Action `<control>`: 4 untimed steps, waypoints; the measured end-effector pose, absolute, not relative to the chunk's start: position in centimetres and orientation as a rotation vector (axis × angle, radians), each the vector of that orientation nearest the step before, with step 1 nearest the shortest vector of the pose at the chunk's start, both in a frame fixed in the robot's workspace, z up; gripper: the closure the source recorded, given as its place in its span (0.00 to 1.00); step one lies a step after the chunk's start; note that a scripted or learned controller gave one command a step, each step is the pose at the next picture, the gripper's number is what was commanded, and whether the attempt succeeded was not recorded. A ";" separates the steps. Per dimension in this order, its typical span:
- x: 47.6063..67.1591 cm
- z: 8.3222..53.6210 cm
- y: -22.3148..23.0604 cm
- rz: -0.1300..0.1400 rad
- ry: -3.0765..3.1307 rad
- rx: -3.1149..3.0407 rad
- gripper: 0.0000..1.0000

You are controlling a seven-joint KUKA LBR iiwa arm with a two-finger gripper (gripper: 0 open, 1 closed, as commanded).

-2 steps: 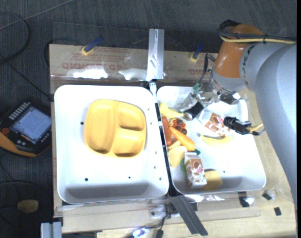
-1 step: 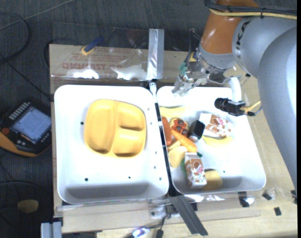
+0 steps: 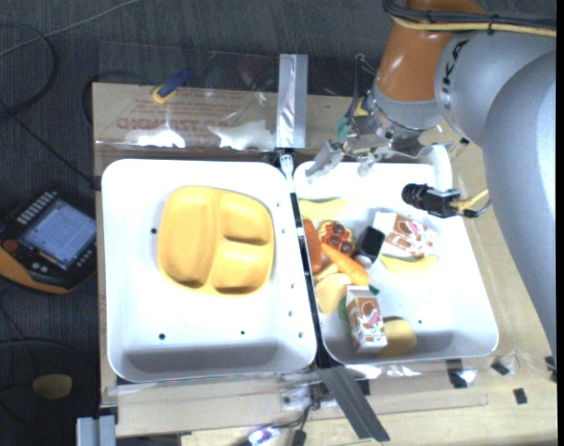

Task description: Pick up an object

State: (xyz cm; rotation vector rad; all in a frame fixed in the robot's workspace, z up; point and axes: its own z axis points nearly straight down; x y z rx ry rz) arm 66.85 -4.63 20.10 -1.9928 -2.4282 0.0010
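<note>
- No brand or writing can be read: the small carton [image 3: 364, 318] at the near side of the right bin [image 3: 477, 319] has a red and white printed face, too blurred to make out.
- A second packet [image 3: 408, 234], white with a red-brown picture, lies toward the far right of that bin, its print equally unreadable.
- Between them sit an orange carrot-like piece [image 3: 341, 260], a pale rounded item [image 3: 330, 293] and a small black object [image 3: 370, 242], all close together.
- The left bin [image 3: 133, 342] holds a yellow divided tray [image 3: 215, 238] with one large and two smaller compartments.
- The gripper [image 3: 348, 156] hangs over the far left corner of the right bin, apart from the pile; whether its fingers are spread or closed, I cannot tell.
- Left of the bench, a handheld device [image 3: 51, 237] with a screen lies on the floor.
</note>
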 end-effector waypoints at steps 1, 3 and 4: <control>66.8 18.3 -4.2 0.006 -2.481 -1.928 0.00; 58.8 11.4 -10.6 -0.021 -2.456 -1.993 0.00; 66.1 8.9 -10.1 -0.008 -2.495 -1.924 0.00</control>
